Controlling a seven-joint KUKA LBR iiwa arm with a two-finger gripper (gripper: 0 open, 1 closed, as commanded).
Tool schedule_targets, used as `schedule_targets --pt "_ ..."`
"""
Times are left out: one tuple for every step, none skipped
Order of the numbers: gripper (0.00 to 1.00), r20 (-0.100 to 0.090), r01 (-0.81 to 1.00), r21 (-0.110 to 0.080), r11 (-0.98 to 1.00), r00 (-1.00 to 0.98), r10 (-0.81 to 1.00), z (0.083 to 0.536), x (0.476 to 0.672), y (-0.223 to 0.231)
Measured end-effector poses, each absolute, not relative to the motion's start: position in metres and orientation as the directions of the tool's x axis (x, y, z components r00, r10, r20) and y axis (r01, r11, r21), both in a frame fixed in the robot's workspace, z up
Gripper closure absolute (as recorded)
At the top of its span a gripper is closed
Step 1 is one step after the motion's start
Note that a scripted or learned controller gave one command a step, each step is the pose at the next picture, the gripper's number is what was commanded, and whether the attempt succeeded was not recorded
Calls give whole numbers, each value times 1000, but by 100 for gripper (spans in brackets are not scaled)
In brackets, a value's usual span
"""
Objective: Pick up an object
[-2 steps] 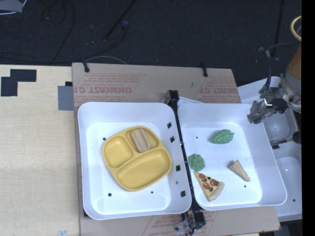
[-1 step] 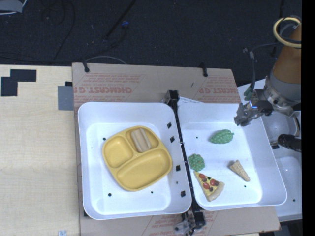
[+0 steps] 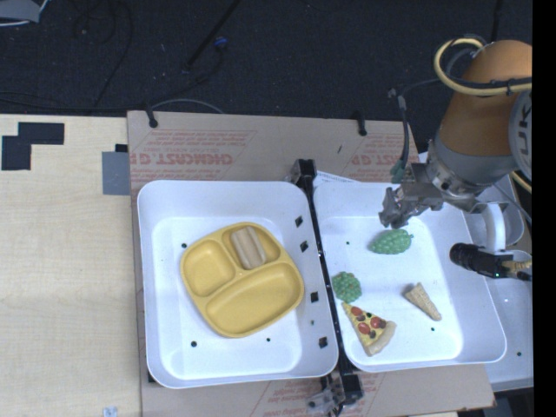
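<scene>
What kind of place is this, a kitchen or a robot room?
Most likely a robot lab, not a kitchen. A grey and orange arm reaches over two white bins, the food is toys like the pizza slice, and cables lie behind.

The 2 bins (image 3: pixel 165 233) are seen in plain white, and a yellow divided tray (image 3: pixel 217 307) holding a tan, bun-like piece (image 3: pixel 251 248) is shown in the left one. In the right bin, 2 green, bumpy pieces (image 3: pixel 391 241) (image 3: pixel 347 286), a tan wedge (image 3: pixel 422 301) and a pizza slice (image 3: pixel 370 327) with a pale crust, yellow top and red and green spots are seen. The arm (image 3: pixel 486 102) is coloured orange above grey, and the cardboard (image 3: pixel 234 146) under the bins is marked with red lettering.
</scene>
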State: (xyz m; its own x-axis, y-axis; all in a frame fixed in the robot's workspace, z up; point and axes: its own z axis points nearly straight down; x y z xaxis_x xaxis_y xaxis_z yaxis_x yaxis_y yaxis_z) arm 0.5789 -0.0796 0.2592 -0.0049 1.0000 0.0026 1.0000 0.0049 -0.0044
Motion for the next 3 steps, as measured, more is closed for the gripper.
schedule_targets --pt "100 2 1000 -5 5 -5 1000 256 559 -22" --pt "100 1 1000 -5 3 -3 1000 236 550 28" --pt "100 2 1000 -3 6 -6 1000 241 544 80"
